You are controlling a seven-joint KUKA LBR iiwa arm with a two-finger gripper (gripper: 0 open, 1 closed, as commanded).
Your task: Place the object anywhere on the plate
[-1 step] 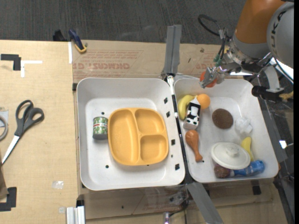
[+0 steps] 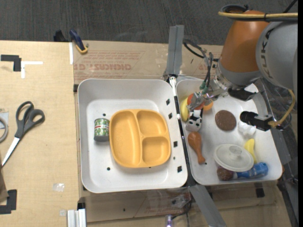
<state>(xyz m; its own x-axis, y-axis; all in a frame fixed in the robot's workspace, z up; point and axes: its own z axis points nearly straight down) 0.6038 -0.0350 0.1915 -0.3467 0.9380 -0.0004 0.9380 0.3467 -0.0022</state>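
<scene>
While glossy and three-sectioned, the yellow plate (image 2: 140, 138) sits beside a ribbed can (image 2: 101, 129)

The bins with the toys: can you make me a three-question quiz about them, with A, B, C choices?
1. Where is the yellow three-part plastic plate?
A. left white bin
B. right white bin
C. on the wooden bench

2. What colour is the small tin can?
A. red
B. green
C. blue

3. How does the brown toy drumstick sit?
A. on the plate
B. lying in the right bin
C. on the scissors

Answers: 1 A, the plate fills the left bin's middle. 2 B, its label is green, beside the plate's left edge. 3 B, it lies flat on the right bin's floor, left of the white domed lid.
</scene>
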